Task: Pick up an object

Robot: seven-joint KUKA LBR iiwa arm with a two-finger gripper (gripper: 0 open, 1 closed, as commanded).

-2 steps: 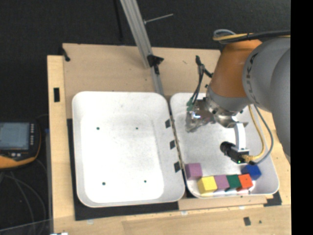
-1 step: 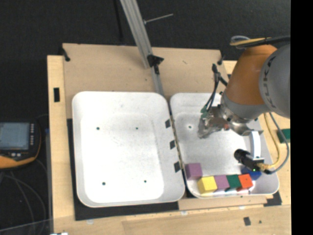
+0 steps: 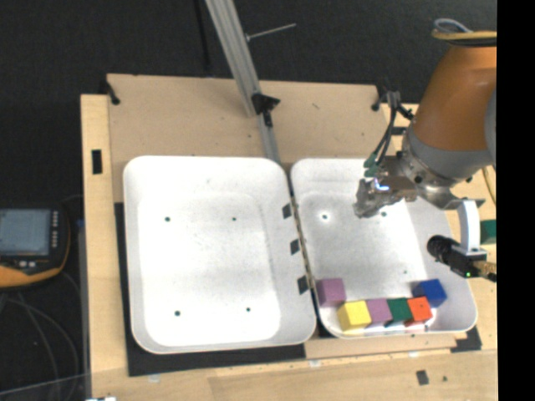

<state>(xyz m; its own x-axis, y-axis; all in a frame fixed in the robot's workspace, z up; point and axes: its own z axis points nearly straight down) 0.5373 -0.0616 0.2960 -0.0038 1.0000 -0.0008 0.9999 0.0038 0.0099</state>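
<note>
Use the right bin as your landmark. The blocks crowd its near wall: purple block, yellow block, then the blue block. The gripper hangs above the bin's far half, holding nothing. Expect neighbouring blocks to jam a descent.

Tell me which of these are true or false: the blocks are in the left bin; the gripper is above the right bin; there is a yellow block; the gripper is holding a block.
1. The blocks are in the left bin. False: they lie in the right bin, along its near edge.
2. The gripper is above the right bin. True.
3. There is a yellow block. True.
4. The gripper is holding a block. False: it is over the far part of the bin, apart from the blocks, nothing visible in it.
</note>
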